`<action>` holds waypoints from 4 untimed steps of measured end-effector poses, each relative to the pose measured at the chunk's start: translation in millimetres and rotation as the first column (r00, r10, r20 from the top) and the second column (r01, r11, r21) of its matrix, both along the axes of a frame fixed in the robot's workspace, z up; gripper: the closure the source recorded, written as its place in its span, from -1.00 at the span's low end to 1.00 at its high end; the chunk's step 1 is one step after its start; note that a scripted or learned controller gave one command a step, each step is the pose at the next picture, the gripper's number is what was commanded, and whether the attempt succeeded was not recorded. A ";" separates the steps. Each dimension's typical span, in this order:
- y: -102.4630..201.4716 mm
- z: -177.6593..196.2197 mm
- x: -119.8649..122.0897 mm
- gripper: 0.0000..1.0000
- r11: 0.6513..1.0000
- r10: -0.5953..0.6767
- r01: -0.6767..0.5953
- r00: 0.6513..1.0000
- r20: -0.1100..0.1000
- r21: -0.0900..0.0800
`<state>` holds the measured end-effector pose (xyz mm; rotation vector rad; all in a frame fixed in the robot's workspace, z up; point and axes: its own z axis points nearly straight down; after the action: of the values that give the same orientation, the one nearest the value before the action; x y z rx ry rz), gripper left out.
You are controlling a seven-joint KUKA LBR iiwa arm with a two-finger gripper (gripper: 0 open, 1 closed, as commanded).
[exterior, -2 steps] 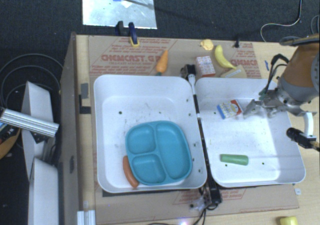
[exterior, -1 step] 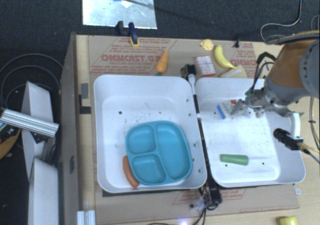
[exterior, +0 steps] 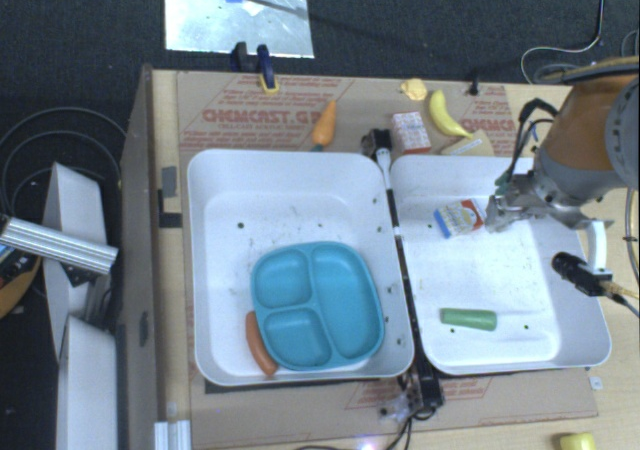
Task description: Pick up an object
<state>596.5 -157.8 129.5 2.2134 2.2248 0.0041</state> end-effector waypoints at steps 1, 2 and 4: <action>-46.5 86.3 63.1 1.00 1.000 -0.001 0.001 1.000 0.010 -0.006; -34.1 168.4 8.4 1.00 1.000 -0.004 0.004 1.000 -0.002 0.000; -22.7 224.4 3.6 1.00 1.000 0.000 0.000 1.000 0.000 0.000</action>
<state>600.1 -180.5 353.9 2.2131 2.2249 0.0037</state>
